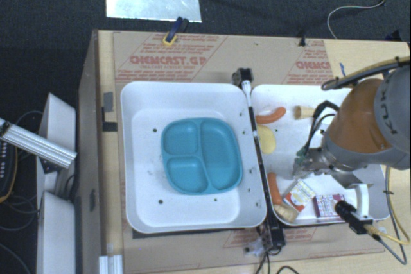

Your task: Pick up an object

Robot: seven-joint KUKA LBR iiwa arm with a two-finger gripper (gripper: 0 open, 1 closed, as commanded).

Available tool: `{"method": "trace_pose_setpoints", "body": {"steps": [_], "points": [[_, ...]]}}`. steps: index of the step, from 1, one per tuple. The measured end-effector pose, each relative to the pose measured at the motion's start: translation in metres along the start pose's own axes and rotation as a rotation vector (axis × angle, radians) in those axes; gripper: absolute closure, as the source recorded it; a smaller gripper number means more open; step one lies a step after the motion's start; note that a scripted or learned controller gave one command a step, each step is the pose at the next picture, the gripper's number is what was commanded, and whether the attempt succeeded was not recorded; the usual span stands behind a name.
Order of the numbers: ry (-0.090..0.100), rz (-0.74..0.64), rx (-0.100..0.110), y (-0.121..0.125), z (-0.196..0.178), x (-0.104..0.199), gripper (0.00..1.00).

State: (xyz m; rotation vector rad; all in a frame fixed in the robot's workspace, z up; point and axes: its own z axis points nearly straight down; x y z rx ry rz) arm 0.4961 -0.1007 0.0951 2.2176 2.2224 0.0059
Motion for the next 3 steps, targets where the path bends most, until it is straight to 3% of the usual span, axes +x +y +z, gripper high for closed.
{"method": "trace_pose_setpoints", "body": {"steps": [1,2,3], "points": [[0.0,0.0,0.0,0.0,0.0,0.0,0.0],[-0.002,-0.001,0.002,0.085,0.011,-0.005,0.0],[0.003,0.001,0.012,0.138,-0.009,-0.063,0.0]]}}
